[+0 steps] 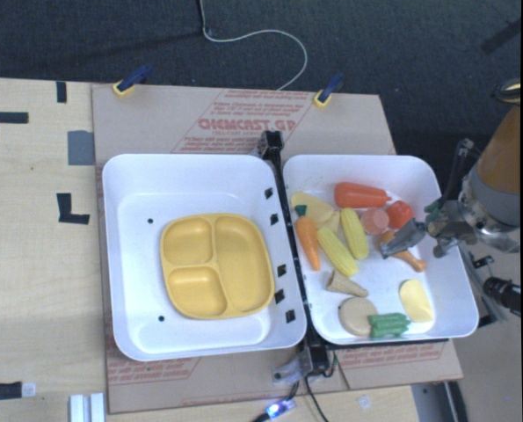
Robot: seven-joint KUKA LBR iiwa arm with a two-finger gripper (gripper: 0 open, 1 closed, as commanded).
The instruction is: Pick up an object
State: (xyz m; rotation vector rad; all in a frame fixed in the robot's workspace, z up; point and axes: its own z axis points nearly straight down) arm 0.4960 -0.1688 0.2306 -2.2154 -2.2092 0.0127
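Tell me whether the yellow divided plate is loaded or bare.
Bare. The yellow plate in the left bin shows all three compartments clean; the toy food lies in the right bin.

Two bins sit side by side on a cardboard sheet [243,126], and their inner edges touch. The left bin [129,236] holds a tray with three parts [215,265] in its middle. The right bin [450,310] holds toy foods [353,236], piled from its far edge to its near edge.
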